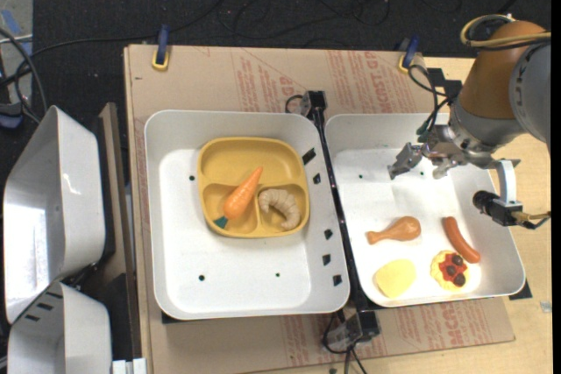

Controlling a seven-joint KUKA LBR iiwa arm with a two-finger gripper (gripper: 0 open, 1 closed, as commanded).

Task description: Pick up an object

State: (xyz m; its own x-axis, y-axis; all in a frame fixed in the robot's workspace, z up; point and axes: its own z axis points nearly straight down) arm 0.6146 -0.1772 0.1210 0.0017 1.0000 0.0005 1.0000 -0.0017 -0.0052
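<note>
The gripper (412, 160) hung over the right bin (368, 140) near its back edge, its state beyond telling; the drumstick (396, 230) lay toward the front edge, long axis running left to right.

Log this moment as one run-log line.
arm: over right bin upper part | gripper: above bare floor, holding nothing | drumstick, sausage, other toy food: untouched | left bin: yellow plate with carrot, shrimp

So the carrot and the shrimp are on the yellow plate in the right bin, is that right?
Not quite: the camera view shows the carrot and shrimp on the yellow plate in the left bin, not the right one.
</note>
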